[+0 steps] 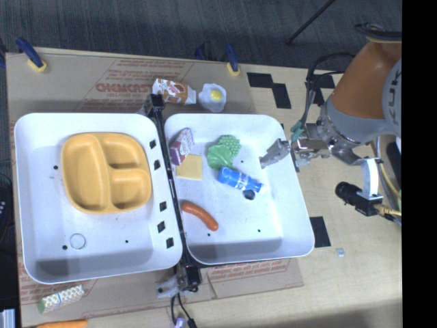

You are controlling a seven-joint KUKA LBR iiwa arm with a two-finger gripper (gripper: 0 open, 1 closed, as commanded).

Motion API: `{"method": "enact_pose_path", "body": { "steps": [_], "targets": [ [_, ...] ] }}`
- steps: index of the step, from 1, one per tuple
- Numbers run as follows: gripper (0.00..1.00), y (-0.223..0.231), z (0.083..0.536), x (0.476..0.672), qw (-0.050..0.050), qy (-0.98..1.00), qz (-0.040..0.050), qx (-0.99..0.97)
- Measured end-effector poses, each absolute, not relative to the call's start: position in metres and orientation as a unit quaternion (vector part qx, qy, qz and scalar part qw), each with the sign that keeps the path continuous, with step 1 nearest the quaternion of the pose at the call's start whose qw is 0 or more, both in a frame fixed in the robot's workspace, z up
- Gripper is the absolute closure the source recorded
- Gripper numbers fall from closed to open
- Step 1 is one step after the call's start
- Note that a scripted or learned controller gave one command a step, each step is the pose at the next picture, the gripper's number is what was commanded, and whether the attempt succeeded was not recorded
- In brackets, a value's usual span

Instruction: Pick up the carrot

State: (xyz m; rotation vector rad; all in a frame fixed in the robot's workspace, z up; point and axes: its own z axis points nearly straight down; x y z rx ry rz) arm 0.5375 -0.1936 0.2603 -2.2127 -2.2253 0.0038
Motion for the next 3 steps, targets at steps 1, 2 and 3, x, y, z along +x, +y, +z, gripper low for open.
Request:
{"method": "enact_pose_path", "body": {
  "steps": [1,2,3],
  "targets": [
    [0.00,-0.131,0.169,0.494,0.003,-0.667,0.0016,-0.745],
    [0.00,-0.101,0.091,0.481,0.003,-0.477,0.0022,-0.879],
    [0.00,-0.052,0.192,0.526,0.002,-0.487,0.0009,-0.873]
  ]
}}
